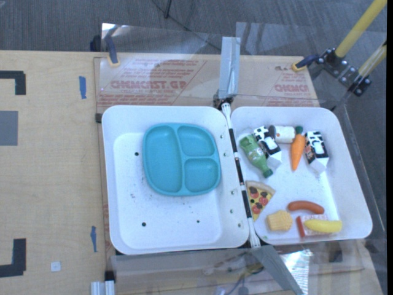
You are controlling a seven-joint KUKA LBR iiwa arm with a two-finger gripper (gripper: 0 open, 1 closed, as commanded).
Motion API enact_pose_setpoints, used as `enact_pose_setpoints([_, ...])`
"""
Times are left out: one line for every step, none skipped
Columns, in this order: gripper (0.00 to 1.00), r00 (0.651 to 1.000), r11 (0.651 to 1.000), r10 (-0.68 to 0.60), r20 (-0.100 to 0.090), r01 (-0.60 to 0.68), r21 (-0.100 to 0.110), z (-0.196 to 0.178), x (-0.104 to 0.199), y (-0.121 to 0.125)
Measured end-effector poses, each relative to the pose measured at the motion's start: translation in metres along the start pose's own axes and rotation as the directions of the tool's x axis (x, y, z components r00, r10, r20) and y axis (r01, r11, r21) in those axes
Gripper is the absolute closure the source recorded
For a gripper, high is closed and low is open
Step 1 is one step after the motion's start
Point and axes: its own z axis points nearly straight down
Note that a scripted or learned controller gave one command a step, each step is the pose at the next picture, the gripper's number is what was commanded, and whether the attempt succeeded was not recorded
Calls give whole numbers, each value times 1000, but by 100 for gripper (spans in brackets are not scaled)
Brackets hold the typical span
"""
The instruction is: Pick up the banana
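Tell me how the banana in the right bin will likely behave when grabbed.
The banana looks like a smooth plastic toy, so probably stiff, light and a bit slippery. Its curved shape may rock or pivot if nudged. It lies close to the sausage, which could get bumped.

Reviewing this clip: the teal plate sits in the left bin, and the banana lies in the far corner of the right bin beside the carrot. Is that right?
Not quite. The camera view shows the banana in the near corner of the right bin, next to the sausage, well apart from the carrot. The teal plate does sit in the left bin.
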Motion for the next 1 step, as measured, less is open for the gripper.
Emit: enact_pose_setpoints([0, 1000, 1000, -1, 0, 1, 0, 0, 0, 0])
